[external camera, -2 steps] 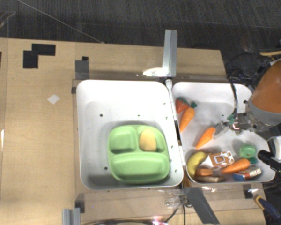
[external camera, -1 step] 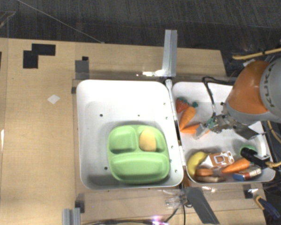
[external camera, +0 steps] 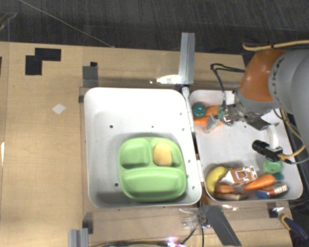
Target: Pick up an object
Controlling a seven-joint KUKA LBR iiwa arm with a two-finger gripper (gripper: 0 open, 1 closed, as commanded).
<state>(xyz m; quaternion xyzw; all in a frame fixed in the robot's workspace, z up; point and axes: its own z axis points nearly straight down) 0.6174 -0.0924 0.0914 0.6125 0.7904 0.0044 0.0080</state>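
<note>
While one yellow fruit [external camera: 163, 154] sits on one green tray [external camera: 144, 176], fingers [external camera: 220, 118] state unclear.

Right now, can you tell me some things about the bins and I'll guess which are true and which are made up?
1. The green tray sits in the left bin. True.
2. A yellow lemon-like fruit lies in the tray's big bottom compartment. False: it is in the upper right compartment.
3. The claw is over the right bin. True.
4. The banana is in the left bin. False: it lies in the right bin, near its front edge.
5. A teal ball lies in the right bin's far left corner. True.
</note>
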